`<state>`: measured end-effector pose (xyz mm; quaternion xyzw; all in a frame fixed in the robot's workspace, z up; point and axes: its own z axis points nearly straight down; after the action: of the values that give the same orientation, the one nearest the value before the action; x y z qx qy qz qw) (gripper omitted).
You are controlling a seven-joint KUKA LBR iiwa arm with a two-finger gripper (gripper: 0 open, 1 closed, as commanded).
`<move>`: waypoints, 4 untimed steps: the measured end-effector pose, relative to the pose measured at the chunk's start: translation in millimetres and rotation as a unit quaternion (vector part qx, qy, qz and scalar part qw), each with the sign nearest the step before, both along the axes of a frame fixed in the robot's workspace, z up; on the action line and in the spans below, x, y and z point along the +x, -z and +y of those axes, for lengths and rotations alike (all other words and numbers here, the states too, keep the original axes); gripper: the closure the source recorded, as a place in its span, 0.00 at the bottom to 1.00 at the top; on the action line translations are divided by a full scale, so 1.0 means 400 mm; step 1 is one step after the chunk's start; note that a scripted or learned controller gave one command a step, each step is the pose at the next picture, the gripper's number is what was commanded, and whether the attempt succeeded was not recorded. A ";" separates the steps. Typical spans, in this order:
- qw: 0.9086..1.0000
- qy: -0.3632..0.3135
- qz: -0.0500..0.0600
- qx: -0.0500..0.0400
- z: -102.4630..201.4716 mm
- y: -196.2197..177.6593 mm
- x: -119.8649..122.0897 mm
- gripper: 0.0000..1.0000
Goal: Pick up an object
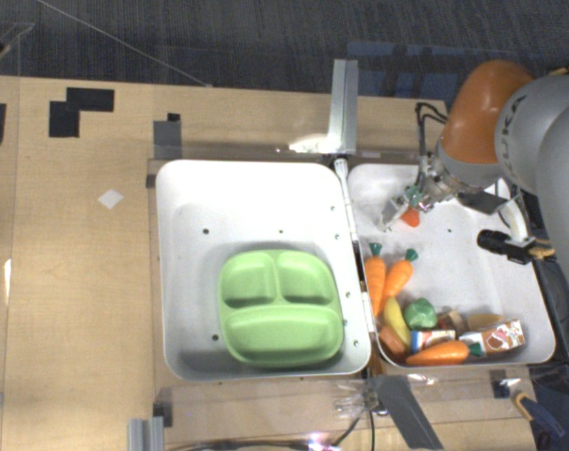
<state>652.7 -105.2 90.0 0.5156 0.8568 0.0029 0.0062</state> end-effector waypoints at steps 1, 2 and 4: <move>1.000 0.028 0.004 0.000 0.019 0.001 0.030 0.00; 0.999 0.051 0.004 0.001 0.032 -0.045 -0.164 0.00; 1.000 -0.005 -0.006 0.003 0.003 -0.038 -0.256 1.00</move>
<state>550.5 -104.0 105.2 0.5113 0.8593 0.0083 0.0099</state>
